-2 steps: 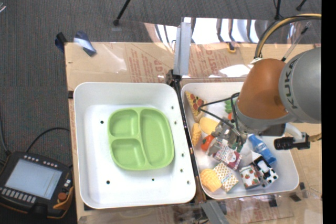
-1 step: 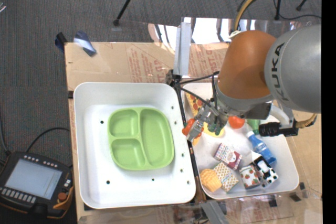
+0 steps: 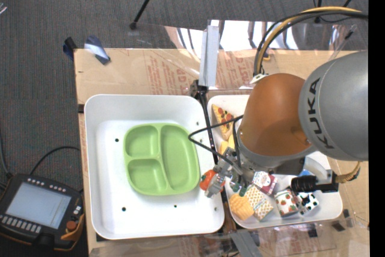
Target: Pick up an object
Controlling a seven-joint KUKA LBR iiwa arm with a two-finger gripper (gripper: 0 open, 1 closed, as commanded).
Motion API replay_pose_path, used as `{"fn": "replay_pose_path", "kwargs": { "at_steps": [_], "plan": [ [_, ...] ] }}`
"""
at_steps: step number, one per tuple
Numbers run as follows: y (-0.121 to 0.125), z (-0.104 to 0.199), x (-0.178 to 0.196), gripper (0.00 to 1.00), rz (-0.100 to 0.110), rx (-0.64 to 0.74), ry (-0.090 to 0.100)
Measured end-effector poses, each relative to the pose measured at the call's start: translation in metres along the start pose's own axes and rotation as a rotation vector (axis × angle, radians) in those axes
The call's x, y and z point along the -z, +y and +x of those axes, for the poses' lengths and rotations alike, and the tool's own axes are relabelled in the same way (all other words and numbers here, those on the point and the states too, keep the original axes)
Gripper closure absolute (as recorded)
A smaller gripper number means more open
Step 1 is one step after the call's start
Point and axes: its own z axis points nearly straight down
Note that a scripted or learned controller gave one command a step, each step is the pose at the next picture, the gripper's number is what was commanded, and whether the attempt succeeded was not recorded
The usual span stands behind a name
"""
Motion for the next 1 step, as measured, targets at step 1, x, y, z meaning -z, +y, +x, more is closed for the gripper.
{"fn": "replay_pose_path", "kwargs": {
  "at_steps": [1],
  "plan": [
    [-0.0147,-0.0278,0.1033,1.00,-0.006,-0.006,-0.010]
  ]
}}
